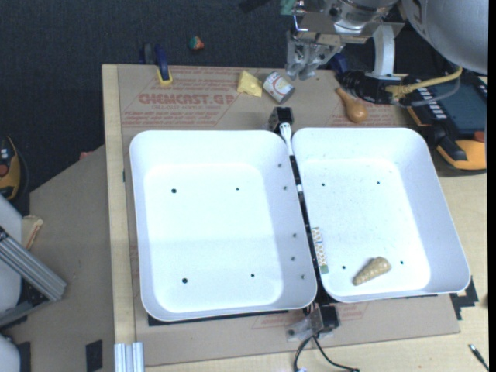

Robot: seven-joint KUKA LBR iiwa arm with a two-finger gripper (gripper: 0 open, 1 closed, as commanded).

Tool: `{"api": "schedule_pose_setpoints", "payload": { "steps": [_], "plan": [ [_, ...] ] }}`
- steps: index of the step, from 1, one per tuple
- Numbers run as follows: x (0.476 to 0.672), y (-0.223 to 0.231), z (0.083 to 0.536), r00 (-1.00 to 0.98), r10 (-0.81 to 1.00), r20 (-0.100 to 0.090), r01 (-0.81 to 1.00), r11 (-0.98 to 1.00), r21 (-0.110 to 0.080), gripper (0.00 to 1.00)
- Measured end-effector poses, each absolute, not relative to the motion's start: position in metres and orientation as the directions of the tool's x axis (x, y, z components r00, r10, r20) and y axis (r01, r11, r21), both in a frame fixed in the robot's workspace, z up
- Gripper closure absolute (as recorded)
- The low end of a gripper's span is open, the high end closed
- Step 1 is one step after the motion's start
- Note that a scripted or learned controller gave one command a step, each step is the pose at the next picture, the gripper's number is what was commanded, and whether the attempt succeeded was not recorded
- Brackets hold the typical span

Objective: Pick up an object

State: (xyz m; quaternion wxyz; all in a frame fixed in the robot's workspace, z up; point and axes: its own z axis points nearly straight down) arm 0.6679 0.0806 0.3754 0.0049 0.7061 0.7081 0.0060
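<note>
Grey arm point(457, 14) w/ orange band, silver metal wrist assy.

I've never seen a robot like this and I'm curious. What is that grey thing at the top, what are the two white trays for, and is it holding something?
The grey thing is a robot arm reaching in from the right. At its end is a gripper, a hand with two fingers. The camera hangs above the bench and looks down at a slant.

The two white trays are shallow bins. The right bin has one small tan cone-shaped object near its front edge. The left bin sits beside it.

The gripper hovers behind the bins, over the brown board, close to a small white-and-grey piece. A yellow wedge lies next to that. I can't see anything between the fingers, so I wouldn't say it holds something.
</note>
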Motion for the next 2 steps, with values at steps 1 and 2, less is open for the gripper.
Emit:
{"api": "schedule_pose_setpoints", "payload": {
  "steps": [1,2],
  "plan": [
    [0.665,0.098,0.266,-0.002,1.000,-0.001,1.000,0.002,-0.012,1.00],
    [0.645,0.198,0.264,-0.010,1.000,0.003,1.000,0.010,-0.003,1.00]
  ]
}}
